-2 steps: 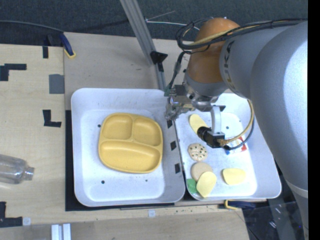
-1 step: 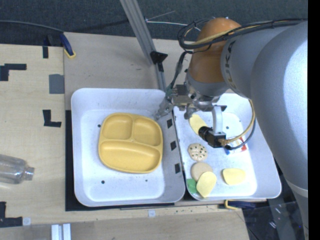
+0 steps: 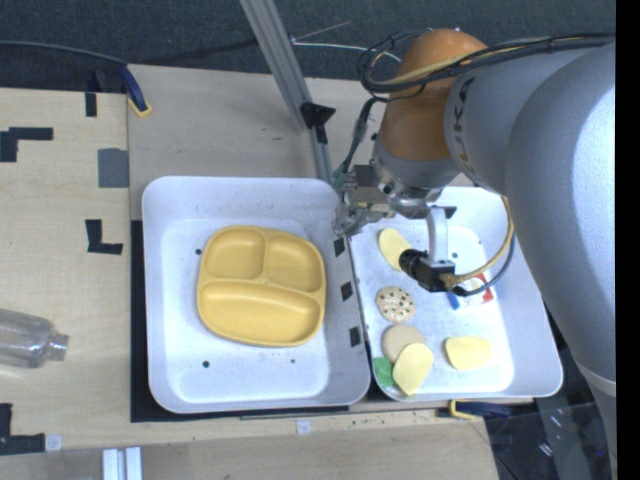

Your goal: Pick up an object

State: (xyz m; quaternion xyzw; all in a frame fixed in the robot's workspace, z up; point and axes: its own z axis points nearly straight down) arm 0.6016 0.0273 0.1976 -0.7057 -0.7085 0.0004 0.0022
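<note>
Grey arm (image 3: pixel 560 148) poises claw (image 3: pixel 352 213) at right bin (image 3: pixel 515 308) edge; openness cannot be told.

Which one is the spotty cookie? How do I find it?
Find the white bin on the view's right, beside the one holding the yellow divided plate. The cookie lies near its left wall. It alone is round with dark specks; its neighbours are plain yellow or beige.

The pale wooden bench (image 3: pixel 220 128) carried two shallow white plastic bins side by side, the left bin (image 3: pixel 152 268) touching the right bin (image 3: pixel 525 318) along one edge. A clear plastic bottle (image 3: pixel 25 340) lay on its side near the left border, among black tape marks (image 3: pixel 100 236).
</note>
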